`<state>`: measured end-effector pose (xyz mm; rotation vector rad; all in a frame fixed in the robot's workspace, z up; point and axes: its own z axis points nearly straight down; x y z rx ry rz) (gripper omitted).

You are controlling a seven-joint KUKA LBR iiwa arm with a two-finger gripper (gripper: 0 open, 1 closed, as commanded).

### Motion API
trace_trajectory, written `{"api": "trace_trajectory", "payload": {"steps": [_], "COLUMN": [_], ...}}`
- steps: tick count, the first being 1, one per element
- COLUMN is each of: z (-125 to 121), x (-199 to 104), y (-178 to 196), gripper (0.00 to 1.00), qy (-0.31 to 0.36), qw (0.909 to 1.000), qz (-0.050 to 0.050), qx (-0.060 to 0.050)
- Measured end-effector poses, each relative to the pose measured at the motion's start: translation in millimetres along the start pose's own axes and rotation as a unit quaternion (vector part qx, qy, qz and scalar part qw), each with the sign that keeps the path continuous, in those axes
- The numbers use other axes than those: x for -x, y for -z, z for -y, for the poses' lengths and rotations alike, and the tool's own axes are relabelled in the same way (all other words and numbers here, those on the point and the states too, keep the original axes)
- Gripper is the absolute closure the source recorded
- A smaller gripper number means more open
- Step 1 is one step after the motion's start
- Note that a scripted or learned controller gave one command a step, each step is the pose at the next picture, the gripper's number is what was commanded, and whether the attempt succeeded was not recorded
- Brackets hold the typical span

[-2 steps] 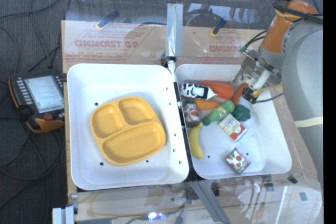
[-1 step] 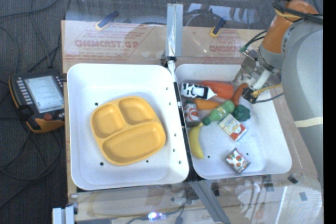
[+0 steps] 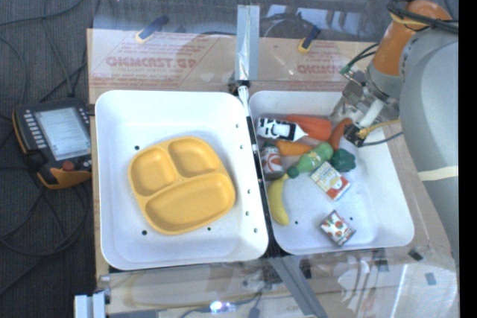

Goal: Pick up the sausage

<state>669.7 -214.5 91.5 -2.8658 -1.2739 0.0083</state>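
The sausage, seemingly the reddish-brown curved piece, is found in the right bin against the carrot, just beside the gripper, whose state cannot be told. It is judged light, stiff and slippery, best grasped mid-length.

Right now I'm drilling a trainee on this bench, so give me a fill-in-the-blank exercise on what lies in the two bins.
1. The yellow divided tray lies in the ___ bin.
2. The banana lies in the ___ bin.
3. The gripper hangs over the right bin's ___ corner, beside the sausage.
4. The tray has ___ compartments.

Missing words: left; right; far right; three
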Motion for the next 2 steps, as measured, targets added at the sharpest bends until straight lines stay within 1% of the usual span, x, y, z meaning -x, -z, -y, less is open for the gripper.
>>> {"api": "trace_trajectory", "payload": {"steps": [2], "z": [0.0], "x": [0.0], "y": [0.0], "gripper": [0.0], "qy": [0.0], "qw": [1.0], "qz": [0.0], "qx": [0.0]}}
